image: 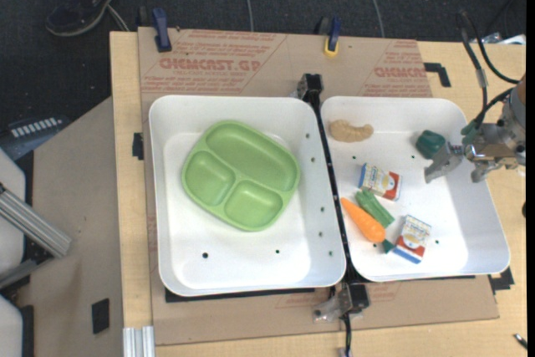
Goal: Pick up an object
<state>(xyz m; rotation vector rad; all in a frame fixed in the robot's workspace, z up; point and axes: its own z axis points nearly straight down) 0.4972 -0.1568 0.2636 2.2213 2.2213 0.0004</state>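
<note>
The right bin (481, 238) holds several small items. A tan peanut-shaped piece (351, 130) lies at its back left and a dark green lump (431, 143) at its back right. A small carton (379, 180) sits near the middle, with an orange carrot (362, 218) and a green vegetable (375, 208) side by side in front of it. A second carton (412, 236) lies further forward. My gripper (460, 169) hangs over the right side of this bin, just right of and in front of the dark green lump. It is open, with nothing between its fingers (437, 167).
The left bin (167, 247) holds a light green divided plate (241, 175). The two bins meet along a shared middle wall (328, 196). Blue and yellow clamps (333, 36) hold the cardboard at the back edge. Cables run along the right side.
</note>
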